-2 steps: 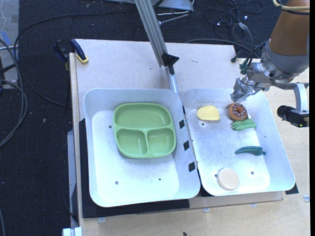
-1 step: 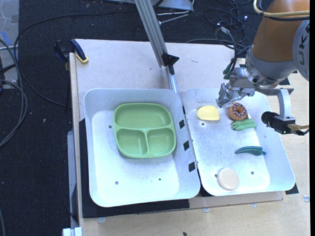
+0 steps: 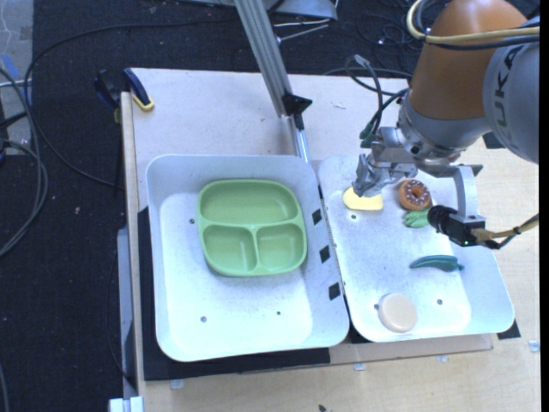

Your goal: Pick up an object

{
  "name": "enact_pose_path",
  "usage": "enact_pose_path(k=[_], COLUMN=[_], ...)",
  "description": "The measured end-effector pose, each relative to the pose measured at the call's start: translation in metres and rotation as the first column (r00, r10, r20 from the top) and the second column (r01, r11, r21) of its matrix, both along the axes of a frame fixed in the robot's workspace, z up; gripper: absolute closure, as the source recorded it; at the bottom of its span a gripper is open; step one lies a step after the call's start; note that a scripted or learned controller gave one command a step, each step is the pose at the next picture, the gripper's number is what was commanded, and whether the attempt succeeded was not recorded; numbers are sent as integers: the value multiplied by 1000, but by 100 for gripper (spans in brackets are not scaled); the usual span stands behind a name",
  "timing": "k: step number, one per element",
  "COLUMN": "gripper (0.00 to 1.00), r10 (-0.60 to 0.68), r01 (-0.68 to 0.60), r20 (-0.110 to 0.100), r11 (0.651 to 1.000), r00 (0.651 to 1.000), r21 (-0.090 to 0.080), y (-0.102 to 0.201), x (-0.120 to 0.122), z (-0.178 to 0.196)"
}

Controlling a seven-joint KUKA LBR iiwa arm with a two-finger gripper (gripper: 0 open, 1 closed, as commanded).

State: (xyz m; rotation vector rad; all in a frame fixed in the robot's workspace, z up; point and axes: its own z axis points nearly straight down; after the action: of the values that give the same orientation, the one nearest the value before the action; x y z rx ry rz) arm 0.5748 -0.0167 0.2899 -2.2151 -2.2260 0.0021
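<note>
Camera view, oblique from above: we saw two shallow white bins side by side on a pale bench. We found the left bin (image 3: 171,316) bearing a light green divided plate (image 3: 253,227) with three compartments, set toward its upper middle. The right bin (image 3: 480,303) carried the small objects. The arm (image 3: 472,54), grey with an orange band, entered from the right, and its upper edge was cut off by the frame; its bulk hid the far corner of the right bin. The gripper (image 3: 369,187) hung low over the upper left part of that bin, directly above a flat yellow piece (image 3: 364,201), whose upper edge it covered. We could not tell whether the fingers were apart or together, since the dark wrist hardware and cabling masked them, nor whether they touched the yellow piece. Just right of the gripper lay a small doughnut with sprinkles (image 3: 415,195), and below it a green item (image 3: 417,219), partly overlapped by a black fitting (image 3: 453,224) on the arm. A dark teal pepper-like object (image 3: 437,263) lay nearer the bin's middle, well apart from a round beige disc (image 3: 398,312) near the front edge. A slanted metal pole (image 3: 268,45) rose behind the bins.
</note>
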Motion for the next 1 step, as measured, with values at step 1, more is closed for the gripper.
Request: enact_pose_path(k=[1], gripper=[100], r10=[1], r01=[-1], r20=[0], r11=[1000], r00=[1000], r21=[0], y=[48], x=[0], z=[-14])
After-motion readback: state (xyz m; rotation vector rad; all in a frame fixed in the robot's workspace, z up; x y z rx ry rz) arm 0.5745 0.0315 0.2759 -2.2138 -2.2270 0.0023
